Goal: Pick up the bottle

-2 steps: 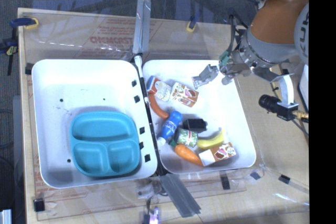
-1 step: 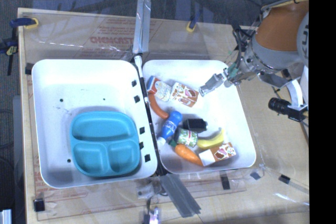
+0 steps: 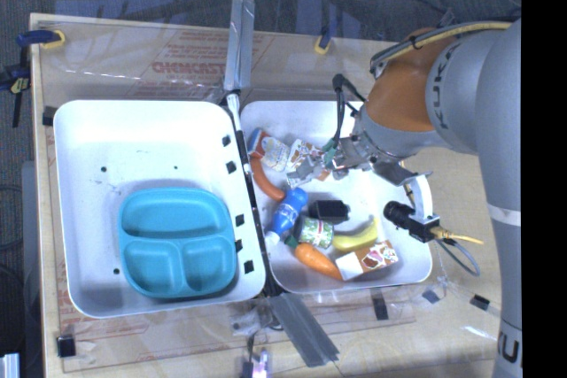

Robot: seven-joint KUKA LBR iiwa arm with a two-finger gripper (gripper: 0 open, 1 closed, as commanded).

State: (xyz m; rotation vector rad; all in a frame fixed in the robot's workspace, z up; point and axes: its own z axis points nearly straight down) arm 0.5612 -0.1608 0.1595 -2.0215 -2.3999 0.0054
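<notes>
Blue bottle [image 3: 287,212] with white label lies tilted; cap end lower-left.

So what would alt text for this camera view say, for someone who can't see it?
A grey robot arm reaches into the right bin, over a blue bottle, banana, carrot and packets. The left bin holds a blue tray.

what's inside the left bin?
A blue sectioned tray lies in the left bin, toward its near edge. A few dark specks mark the bare floor. Whatever is beneath the tray is covered.
</notes>
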